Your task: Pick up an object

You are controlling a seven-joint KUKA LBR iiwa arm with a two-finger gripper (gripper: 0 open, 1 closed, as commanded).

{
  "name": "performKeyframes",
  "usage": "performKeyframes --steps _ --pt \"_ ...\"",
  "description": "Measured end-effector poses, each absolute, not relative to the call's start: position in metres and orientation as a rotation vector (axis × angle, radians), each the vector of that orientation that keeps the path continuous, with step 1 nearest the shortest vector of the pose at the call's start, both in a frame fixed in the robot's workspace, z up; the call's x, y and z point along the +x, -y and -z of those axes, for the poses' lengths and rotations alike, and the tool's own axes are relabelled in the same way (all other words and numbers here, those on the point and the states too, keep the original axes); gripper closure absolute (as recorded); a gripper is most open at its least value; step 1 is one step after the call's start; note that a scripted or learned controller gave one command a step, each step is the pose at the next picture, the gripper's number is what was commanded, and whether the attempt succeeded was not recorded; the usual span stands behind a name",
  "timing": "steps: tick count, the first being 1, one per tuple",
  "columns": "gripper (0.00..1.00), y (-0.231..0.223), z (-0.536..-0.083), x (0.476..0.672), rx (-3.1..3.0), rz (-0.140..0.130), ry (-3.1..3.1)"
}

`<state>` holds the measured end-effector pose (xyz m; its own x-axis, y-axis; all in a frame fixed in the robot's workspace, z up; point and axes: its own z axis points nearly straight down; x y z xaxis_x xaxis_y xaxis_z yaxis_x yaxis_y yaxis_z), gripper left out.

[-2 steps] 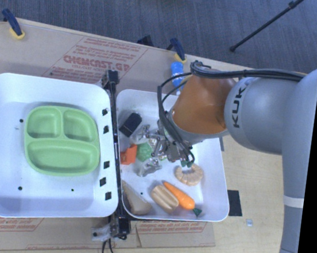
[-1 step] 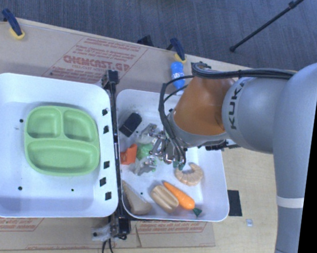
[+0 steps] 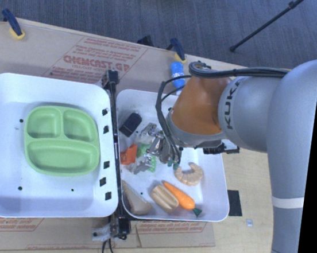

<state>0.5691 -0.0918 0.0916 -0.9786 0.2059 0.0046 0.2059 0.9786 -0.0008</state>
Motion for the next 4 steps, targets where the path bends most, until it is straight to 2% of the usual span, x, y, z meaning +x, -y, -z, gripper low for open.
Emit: performKeyframes --steps 1,2,3,4 --pt "1.00 0.092 -0.102 0.570 -0.320 -0.001 3.122" --pt "1.00 0.070 -0.207 0.606 -0.592 -0.001 3.087" --pt "1.00 0.069 -0.217 0.607 -0.587 -0.002 3.089" --pt "1.00 0.054 -0.257 0.599 -0.081 -0.002 3.144"
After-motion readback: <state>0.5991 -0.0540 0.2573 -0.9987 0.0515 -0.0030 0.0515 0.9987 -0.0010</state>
